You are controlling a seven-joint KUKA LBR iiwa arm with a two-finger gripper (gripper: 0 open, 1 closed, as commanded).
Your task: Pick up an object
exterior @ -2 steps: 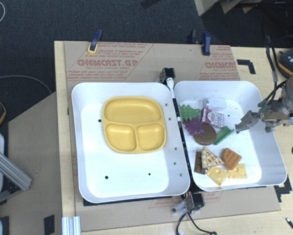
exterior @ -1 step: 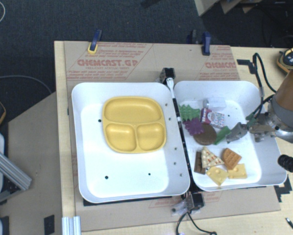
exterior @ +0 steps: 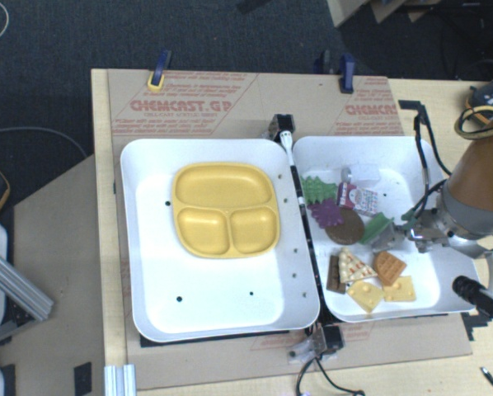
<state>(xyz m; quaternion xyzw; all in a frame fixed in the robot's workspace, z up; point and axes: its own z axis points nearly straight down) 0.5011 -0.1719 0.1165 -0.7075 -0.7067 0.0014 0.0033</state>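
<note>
The right bin (exterior: 411, 159) holds several toy foods. Among them are a green leafy piece (exterior: 317, 190), purple grapes (exterior: 329, 214), a brown round cookie (exterior: 345, 228) and a red and white packet (exterior: 363, 196). Nearer the front lie a pizza slice (exterior: 352, 266), a yellow cheese wedge (exterior: 399, 289) and an orange-brown bread piece (exterior: 388, 266). My gripper (exterior: 392, 233) reaches in from the right, low over the bin's middle. Its tip is right beside a small green piece (exterior: 377, 224) and just above the bread piece.
A yellow divided plate (exterior: 226, 208) sits in the left bin (exterior: 147, 254). The grey arm with its orange band (exterior: 477, 180) crosses the right bin's right rim. Blue and yellow clamps hold the board's far edge.
</note>
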